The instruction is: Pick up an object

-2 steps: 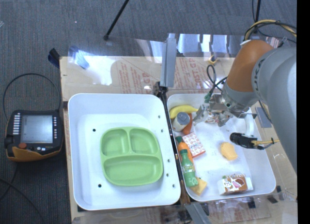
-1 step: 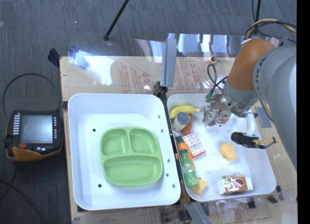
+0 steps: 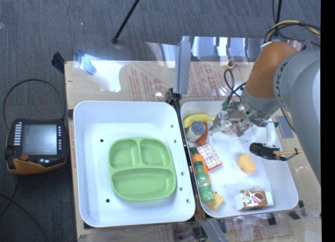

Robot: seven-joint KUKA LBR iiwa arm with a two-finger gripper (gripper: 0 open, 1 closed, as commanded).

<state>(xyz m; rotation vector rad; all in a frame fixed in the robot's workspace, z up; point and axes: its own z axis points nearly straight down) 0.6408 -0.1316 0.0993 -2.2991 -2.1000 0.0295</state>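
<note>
Camera view: unreadable print on small red-and-white packet (image 3: 209, 156).

Green divided plate (image 3: 142, 169) in left bin (image 3: 84, 131); arm (image 3: 277, 79) over right bin (image 3: 285, 181).

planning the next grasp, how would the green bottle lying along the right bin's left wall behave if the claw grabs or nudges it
The green bottle lies on its side, so a nudge would probably roll it. It looks like smooth plastic, so it may slip. Packed beside the carton, it could jostle that.
</note>
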